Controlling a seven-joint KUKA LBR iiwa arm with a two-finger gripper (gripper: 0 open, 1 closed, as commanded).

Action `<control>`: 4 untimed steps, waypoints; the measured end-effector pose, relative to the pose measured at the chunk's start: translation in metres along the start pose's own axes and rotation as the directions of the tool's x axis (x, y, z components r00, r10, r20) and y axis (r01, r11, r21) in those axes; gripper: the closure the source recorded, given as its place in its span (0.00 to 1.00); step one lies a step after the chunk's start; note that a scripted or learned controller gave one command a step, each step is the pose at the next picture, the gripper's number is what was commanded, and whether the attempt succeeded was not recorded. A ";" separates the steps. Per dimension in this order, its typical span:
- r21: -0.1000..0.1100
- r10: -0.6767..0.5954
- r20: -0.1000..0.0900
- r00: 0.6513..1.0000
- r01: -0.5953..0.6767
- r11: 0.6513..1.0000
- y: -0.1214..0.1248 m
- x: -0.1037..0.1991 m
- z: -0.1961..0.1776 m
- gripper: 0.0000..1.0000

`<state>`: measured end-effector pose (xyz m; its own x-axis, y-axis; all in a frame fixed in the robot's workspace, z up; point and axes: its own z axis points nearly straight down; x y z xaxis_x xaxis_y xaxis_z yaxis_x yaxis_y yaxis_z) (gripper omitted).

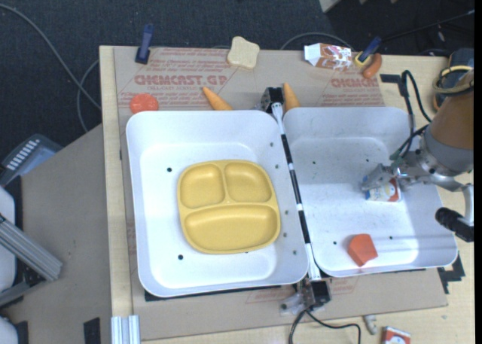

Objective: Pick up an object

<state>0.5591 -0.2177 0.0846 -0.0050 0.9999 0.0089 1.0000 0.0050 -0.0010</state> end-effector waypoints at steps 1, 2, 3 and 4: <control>-0.001 0.000 0.002 1.000 0.000 1.000 0.000 0.000 -0.010 1.00; -0.003 0.003 0.008 1.000 -0.003 1.000 0.074 0.060 0.000 1.00; 0.001 0.003 0.007 1.000 -0.003 1.000 0.063 0.123 0.001 1.00; -0.004 0.003 0.009 1.000 -0.003 1.000 0.047 0.173 -0.100 1.00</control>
